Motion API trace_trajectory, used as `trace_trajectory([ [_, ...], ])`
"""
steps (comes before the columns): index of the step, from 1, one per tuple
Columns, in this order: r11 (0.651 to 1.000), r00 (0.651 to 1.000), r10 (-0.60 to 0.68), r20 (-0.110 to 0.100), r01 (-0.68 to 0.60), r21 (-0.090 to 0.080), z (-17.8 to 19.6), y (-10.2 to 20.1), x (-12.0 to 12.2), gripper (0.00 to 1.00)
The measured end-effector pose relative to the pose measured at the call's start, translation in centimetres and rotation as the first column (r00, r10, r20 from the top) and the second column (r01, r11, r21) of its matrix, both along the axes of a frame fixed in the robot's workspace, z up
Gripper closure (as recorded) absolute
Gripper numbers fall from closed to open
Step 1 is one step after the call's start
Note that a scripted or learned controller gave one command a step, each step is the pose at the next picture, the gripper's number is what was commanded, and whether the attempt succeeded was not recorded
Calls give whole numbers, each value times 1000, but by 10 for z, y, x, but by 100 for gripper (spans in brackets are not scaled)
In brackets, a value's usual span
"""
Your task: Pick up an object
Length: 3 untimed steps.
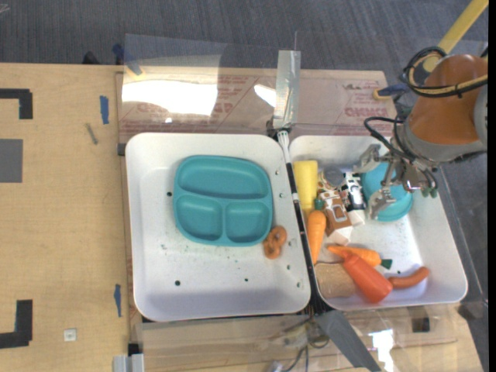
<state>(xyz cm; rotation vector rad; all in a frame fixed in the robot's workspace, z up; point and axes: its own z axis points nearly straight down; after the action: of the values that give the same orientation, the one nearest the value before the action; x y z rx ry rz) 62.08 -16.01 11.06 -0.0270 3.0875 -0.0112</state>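
I've got the arm in from the right, orange band over the right bin's (446,281) far right corner. The hand (385,186) sits low above the teal bowl (395,200) near that bin's far right side. Metal parts overlap the bowl's rim, but I can't tell whether the hand is open or closed, or whether it has anything. Nothing reads as lifted.

Step, as I judge it: descent or grasp attempt over the right bin's clutter, not yet a confirmed pick.

Candidates in the right bin: yellow block (305,180) along the left wall, carrot (316,235) just below it, small white and brown pieces (341,200) between the block and the bowl, orange bottle (366,277) near the front edge, lying tilted, with a red-orange sausage (409,277) beside it, tan sponge (335,279) at the front left corner.

Left bin (147,285): teal divided plate (223,200) in the middle, a pretzel (274,241) off its front right corner.

Next move: I'd want a clean close on one item, likely the bowl's rim, then a straight lift clear of the neighbours. The rim grip looks slip-prone, and the small pieces crowd its left side.
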Motion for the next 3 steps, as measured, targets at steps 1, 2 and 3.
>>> trace_trajectory([
  [1,986,985,-169,-28,169,-1,12,48,-27,0],
  [2,971,971,-239,-22,239,14,-11,-5,-17,0],
  [3,968,968,-249,-18,249,11,-11,0,-49,0],
])
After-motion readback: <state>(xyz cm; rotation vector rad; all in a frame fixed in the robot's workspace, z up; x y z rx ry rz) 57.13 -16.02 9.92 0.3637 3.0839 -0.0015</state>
